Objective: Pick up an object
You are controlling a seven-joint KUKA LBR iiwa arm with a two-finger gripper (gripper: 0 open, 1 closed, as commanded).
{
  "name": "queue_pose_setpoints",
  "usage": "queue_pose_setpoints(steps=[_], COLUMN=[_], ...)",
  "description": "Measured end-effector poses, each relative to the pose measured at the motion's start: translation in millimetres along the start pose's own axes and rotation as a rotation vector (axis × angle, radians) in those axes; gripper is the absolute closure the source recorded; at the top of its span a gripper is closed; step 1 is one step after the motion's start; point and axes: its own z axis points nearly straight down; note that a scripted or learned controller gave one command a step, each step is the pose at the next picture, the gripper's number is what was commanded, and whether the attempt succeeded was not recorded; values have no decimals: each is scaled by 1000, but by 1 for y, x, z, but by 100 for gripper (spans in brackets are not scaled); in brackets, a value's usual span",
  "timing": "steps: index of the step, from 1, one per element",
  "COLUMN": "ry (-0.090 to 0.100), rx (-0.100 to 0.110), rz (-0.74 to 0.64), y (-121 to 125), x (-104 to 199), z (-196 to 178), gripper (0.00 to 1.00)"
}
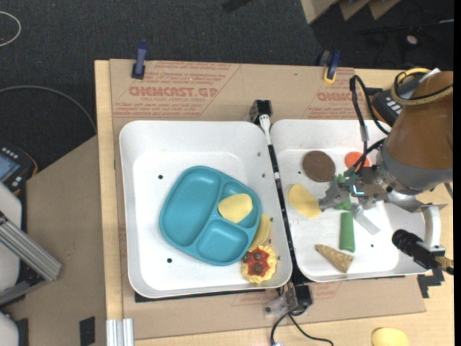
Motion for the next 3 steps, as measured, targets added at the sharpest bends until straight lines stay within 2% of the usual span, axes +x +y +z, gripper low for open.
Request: queue_pose_setpoints(steps=[1,2,3], ry=[-4,-3,0], rx=[-18,-7,-15], rz=[-3,-1,-10], y=[-18,-18,-5], x=[3,4,75], z=[-165,-168,-255], gripper=[0,100,100])
